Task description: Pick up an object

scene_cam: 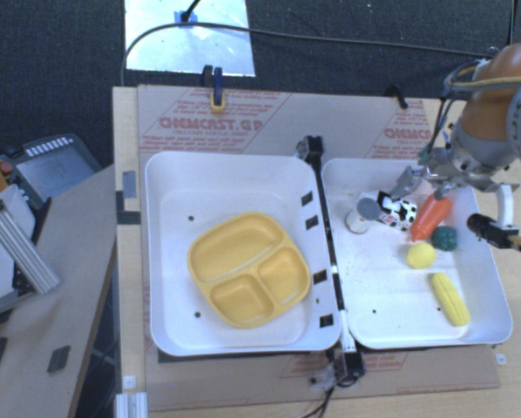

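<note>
Over the right bin my gripper hovers, grip state unclear, so next I descend onto the carrot.

Glossy yellow plastic divided tray gleams smooth in the matt white plastic left bin. Right of that tray, a waxy yellow plastic corn cob looks bumpy, beside a shiny orange plastic carrot. Brown cardboard sheet underneath looks dull and printed.

Bright even overhead light, soft shadows, slightly grainy, mildly soft focus.
</note>
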You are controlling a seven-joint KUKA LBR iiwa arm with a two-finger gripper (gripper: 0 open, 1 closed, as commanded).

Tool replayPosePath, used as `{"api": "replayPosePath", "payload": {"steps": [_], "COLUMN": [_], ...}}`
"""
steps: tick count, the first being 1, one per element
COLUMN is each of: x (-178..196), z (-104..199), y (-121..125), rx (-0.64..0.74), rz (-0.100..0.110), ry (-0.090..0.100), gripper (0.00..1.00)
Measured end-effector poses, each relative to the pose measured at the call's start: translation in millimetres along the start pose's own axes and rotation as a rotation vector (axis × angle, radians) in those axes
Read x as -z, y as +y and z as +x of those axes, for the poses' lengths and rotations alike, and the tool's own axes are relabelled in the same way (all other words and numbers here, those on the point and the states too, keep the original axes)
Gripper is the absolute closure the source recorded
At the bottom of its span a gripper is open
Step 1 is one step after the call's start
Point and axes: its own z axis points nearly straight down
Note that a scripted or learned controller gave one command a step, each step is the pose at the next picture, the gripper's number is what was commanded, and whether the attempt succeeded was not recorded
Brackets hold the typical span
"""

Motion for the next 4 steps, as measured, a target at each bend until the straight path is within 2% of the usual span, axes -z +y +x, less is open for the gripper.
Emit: {"api": "replayPosePath", "payload": {"steps": [1, 2, 3, 4], "x": [-28.1, -15.6, 29.3, 91.1], "z": [-0.6, 1.2, -0.4, -7.8], "y": [6.3, 9.3, 6.7, 5.6], "rx": [0.002, 0.004, 0.000, -0.003], "rz": [-0.019, -0.029, -0.006, -0.008], "ry": [-0.004, -0.001, -0.002, -0.003], "gripper": [0.00, 1.00, 1.00, 1.00]}}
